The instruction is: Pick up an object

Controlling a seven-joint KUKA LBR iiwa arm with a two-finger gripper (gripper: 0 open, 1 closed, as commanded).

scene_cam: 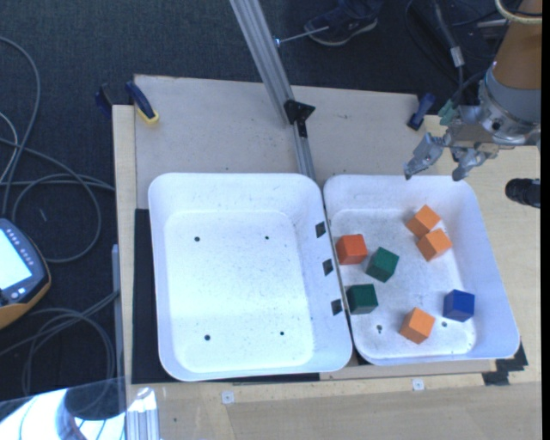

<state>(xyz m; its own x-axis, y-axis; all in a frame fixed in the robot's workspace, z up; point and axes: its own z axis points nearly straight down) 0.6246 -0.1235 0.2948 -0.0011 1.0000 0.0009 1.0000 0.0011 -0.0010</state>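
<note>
Orange blocks (424, 220), green ones, one blue sit in right bin (481, 215). Look small, hard, light, maybe slick. Grab flat sides. Pincer (440, 163) spread wide, holds nothing, hangs above bin's far edge.

You've got dark carpet floor (51, 103) with loose cables (34, 185), pale wooden surface (215, 129), possibly shoes (344, 21) at top.

Arm (518, 60) reaches in, tool (438, 165) fingers spread, unladen
</note>
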